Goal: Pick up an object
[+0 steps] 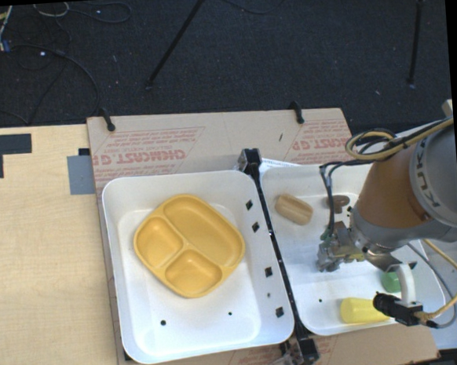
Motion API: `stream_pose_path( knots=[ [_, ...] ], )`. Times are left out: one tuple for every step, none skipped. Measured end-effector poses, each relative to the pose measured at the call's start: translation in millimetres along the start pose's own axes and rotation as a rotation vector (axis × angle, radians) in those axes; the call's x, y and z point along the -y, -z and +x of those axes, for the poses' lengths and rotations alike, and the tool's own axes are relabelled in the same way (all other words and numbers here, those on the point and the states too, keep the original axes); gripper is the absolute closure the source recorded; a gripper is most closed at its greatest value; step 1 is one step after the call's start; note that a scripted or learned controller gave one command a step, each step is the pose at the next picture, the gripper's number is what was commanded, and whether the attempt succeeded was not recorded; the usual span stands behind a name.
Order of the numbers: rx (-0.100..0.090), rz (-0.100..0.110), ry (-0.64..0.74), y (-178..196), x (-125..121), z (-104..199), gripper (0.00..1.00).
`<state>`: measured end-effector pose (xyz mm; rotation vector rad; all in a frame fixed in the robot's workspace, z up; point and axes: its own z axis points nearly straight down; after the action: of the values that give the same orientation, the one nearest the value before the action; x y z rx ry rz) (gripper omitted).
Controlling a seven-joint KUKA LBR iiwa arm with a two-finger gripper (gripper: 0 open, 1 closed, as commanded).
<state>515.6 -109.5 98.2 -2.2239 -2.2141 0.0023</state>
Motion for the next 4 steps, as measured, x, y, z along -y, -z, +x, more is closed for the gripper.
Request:
stream_pose_path(
  knots=[
    [0.001, -0.003, 0.005, 43, 5, 2, 1.0],
    [0.001, -0.003, 0.006, 90, 10, 8, 1.0],
    [0.002, -0.006, 0.006, 142, 10, 8, 1.0],
    [0.0, -0.001, 0.009, 130, -13, 56, 1.0]
  ],
)
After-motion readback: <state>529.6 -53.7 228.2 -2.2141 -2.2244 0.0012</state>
